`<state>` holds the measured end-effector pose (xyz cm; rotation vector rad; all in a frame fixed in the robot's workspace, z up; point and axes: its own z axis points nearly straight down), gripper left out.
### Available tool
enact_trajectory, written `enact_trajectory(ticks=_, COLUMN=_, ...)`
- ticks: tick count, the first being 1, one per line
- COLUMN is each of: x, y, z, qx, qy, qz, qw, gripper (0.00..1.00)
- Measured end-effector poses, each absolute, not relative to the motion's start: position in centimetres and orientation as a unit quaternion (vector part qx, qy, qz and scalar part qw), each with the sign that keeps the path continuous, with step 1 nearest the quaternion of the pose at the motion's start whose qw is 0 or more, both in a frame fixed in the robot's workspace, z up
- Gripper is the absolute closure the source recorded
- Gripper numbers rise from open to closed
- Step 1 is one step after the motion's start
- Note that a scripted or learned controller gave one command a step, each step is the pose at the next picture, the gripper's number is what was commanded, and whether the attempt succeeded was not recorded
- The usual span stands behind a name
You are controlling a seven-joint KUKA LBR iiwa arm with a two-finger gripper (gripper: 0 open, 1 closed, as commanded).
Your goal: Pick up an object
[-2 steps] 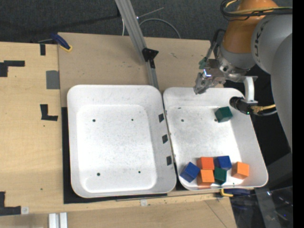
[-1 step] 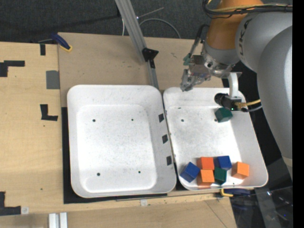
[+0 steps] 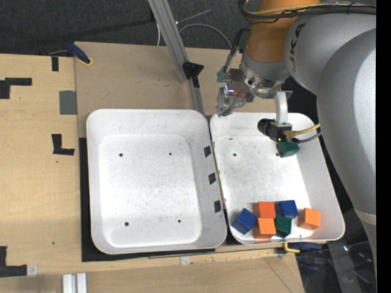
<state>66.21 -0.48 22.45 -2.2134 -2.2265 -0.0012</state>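
**Above the right bin's far edge, the arm is hanging while the blocks are lying at the near wall**

Over the far end of the right bin, the grey arm with its orange band is reaching in from the right. Its gripper is hanging just above the bin's far left corner, close to the seam between the two bins. Whether the jaws are apart or together cannot be told, as the gripper's parts are blurring into one another there.

A cluster of small blocks is sitting at the near end of the right bin: a blue block at the left, two orange blocks one behind the other, a second blue one, a dark green block, and a separate orange block lying furthest right. All are resting well apart from the gripper.

A green-tipped black fitting is hanging over the far part of the right bin. The left bin is lying just beside the right one on the tabletop.
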Motion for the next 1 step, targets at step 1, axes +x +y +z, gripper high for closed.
enact_trajectory(ticks=1, x=65.81, y=5.32, z=23.5, qx=-0.704, qy=-0.71, qz=-0.0008, qw=0.001, gripper=1.0)
